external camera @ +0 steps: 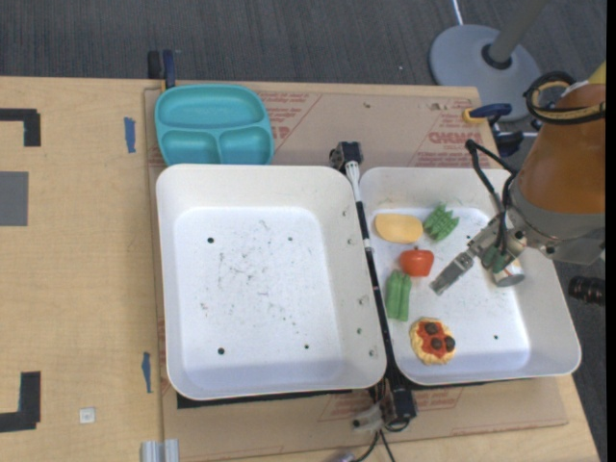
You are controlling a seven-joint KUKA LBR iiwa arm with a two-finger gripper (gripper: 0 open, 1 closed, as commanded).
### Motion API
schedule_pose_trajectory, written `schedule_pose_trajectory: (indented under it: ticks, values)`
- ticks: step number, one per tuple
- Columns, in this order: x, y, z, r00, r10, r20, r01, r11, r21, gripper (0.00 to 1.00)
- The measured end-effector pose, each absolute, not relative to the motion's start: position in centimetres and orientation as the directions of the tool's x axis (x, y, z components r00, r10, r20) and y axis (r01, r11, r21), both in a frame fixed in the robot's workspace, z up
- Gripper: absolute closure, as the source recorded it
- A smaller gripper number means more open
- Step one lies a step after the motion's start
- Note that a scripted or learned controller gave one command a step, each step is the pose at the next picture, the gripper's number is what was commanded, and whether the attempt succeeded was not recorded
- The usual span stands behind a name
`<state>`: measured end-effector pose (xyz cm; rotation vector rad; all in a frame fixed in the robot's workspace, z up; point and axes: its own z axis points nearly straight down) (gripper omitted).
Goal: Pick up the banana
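Reaching in from the right, the arm hangs its gripper (481, 263) low over the right bin (549, 349), where all the loose items lie; the left bin (178, 258) shows bare, scuffed floor. One grey finger (450, 275) angles down and leftward toward the bin's middle, and whether the fingers are open or closed cannot be told from this angle; nothing is seen between them. The banana (398, 227) lies flat in the far-left part of the right bin, near the divider between the bins. It appears as a short, pale yellow, rounded lump, smooth and unmarked, just beside a green leafy piece (442, 222) on its right. A red tomato (417, 262) sits just nearer, between the banana and the gripper. A green vegetable (398, 295) and a small pizza toy (432, 341) lie nearer still. Beyond the bins a teal divided tray (214, 123) rests on the table (67, 287). Judged from this layout, the grasp is not yet made.
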<state>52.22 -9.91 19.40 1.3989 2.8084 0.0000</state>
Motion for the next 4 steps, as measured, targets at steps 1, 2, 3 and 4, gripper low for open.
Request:
schedule_pose_trajectory:
  ticks: [1, 2, 3, 4]
  values:
    - [49.7, -3.2, 18.5, -0.845, 0.535, 0.001, 0.535, 0.845, 0.0, 0.0]
    - [48.0, 8.8, 18.5, -0.924, 0.382, 0.001, 0.382, 0.924, 0.001, 0.0]
    - [48.0, 12.8, 8.6, -0.992, 0.124, -0.002, 0.124, 0.992, 0.002, 0.0]
    - [53.3, 16.9, 8.6, -0.965, -0.262, -0.003, -0.262, 0.965, 0.002, 0.0]
